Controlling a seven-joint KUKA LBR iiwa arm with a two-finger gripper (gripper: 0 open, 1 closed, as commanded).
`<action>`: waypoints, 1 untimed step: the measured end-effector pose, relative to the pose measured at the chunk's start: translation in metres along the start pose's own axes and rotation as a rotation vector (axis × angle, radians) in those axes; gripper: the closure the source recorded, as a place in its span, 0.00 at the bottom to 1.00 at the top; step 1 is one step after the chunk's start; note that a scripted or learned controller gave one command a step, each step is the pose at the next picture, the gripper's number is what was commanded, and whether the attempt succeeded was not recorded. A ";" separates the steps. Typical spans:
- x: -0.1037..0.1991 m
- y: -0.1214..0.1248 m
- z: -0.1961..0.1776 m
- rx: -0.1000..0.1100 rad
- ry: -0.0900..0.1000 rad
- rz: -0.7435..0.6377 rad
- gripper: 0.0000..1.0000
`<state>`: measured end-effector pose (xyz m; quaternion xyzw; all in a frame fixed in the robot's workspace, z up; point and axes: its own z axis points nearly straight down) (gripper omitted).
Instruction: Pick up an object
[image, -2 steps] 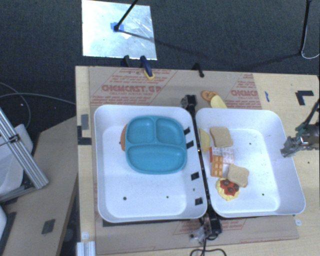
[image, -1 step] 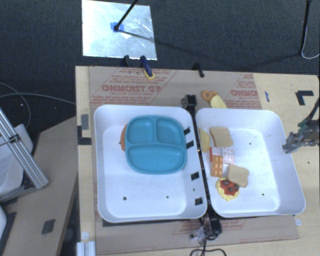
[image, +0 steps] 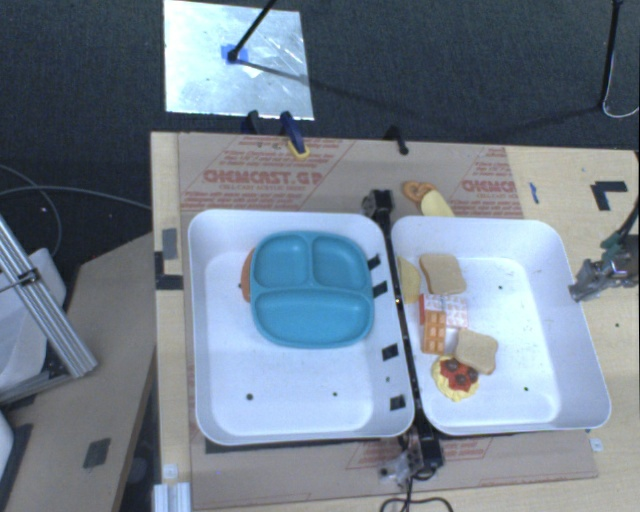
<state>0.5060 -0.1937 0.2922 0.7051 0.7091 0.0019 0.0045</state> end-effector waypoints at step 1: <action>0.000 0.001 -0.011 -0.004 -0.001 -0.002 1.00</action>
